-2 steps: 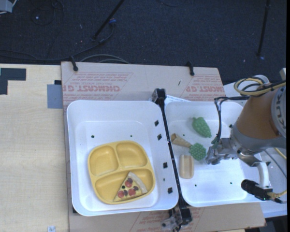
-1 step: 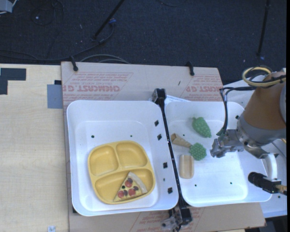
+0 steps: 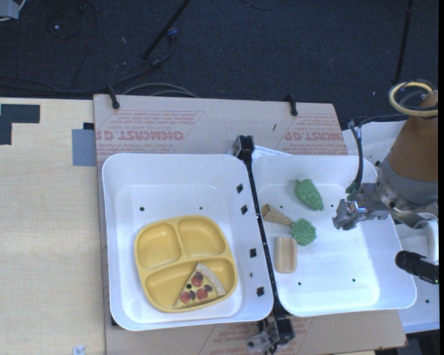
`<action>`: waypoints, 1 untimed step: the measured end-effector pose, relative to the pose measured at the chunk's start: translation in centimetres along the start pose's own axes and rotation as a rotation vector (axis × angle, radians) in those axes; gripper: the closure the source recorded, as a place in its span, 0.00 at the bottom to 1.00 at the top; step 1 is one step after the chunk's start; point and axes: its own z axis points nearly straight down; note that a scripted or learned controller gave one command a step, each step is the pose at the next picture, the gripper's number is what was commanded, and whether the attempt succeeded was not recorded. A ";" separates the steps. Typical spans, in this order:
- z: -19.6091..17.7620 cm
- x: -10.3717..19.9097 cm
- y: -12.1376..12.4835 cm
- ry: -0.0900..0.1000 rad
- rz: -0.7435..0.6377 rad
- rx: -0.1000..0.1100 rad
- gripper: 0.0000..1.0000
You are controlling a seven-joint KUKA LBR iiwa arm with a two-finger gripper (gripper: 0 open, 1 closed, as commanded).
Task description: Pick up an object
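Nearest the worktop's front edge, a yellow plastic divided tray (image 3: 183, 261) is lying in the left shallow white bin (image 3: 126, 198), toward that bin's front. A toy pizza slice with red toppings (image 3: 200, 285) is resting in the tray's front compartment.

In the right shallow white bin (image 3: 355, 302), a tan bread-like toy piece (image 3: 285, 254) is lying near the black divider between the bins. Just behind it, a round green knobbly toy (image 3: 303, 231) is sitting beside a tan wedge-shaped piece (image 3: 275, 214), the two touching or nearly so. Farther back, an elongated green knobbly toy (image 3: 308, 194) is lying apart from them, toward the bin's rear.

The grey arm with the orange band is reaching in over the right bin's right edge, its end effector (image 3: 346, 214) hanging near that side, well apart from the toys. Whether its fingers are spread or pressed together cannot be told; nothing is visibly between them.
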 end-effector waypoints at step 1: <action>0.8 5.4 0.7 0.004 -0.004 0.006 1.00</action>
